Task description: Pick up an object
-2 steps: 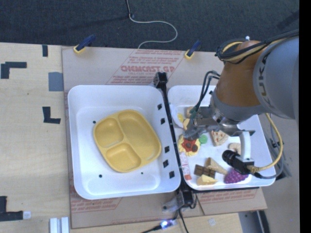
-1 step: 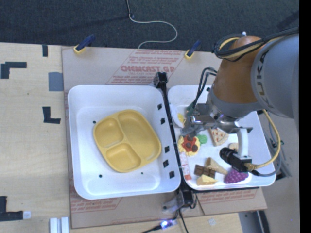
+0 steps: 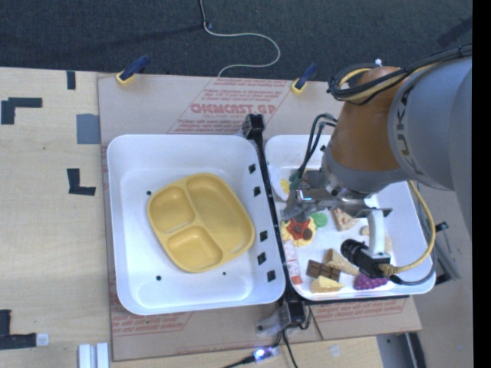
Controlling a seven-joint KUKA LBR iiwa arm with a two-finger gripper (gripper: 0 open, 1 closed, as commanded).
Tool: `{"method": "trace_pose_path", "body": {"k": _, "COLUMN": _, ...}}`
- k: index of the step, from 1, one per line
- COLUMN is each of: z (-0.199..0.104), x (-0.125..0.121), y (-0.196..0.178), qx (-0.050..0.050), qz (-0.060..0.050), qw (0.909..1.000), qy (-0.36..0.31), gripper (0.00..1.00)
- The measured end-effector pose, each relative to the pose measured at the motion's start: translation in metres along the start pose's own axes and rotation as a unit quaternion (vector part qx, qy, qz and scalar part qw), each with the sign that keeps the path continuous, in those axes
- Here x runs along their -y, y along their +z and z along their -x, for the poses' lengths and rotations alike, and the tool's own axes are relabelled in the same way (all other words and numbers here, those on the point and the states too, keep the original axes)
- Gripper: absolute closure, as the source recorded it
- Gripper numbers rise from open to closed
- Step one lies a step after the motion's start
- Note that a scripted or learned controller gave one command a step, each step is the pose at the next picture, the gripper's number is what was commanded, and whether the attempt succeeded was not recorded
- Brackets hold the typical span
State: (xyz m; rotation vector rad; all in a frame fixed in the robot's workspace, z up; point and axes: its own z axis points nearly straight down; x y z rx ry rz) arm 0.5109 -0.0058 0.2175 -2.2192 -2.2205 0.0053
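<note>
The arm point(image 3: 383, 136) reaches in from three o'clock and hangs over the right bin point(image 3: 418, 205), its bulky wrist covering the middle of that bin; whether the gripper point(image 3: 307, 198) is spread or pinched cannot be told from this slanting look down, because the wrist housing hides the tips. The candidates for picking lie as a loose scatter of small toy foods in the right bin: a red and orange piece point(image 3: 299, 232) just at seven o'clock of the gripper, a brown block point(image 3: 321, 268) further toward six o'clock, a yellow wedge point(image 3: 327, 284) touching it, and a purple bunch point(image 3: 370, 282) near the bin's five o'clock corner. The left bin point(image 3: 130, 205) holds a yellow divided tray point(image 3: 201, 221), well apart at nine o'clock. To do this step well, I judge the arm should settle on one piece with bare floor around it, likely the red and orange one nearest the tool, descend straight, and close only once the piece sits squarely between the tips, since crowded neighbours and the divider wall point(image 3: 270, 213) could block a clean pinch.
</note>
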Motion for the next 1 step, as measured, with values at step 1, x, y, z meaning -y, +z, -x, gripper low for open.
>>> {"method": "trace_pose_path", "body": {"k": 1, "z": 0.0041, "x": -0.0024, "y": 0.0028, "qx": 0.0, "qz": 0.0, "qw": 1.0, "qy": 0.0, "gripper": 1.0}}
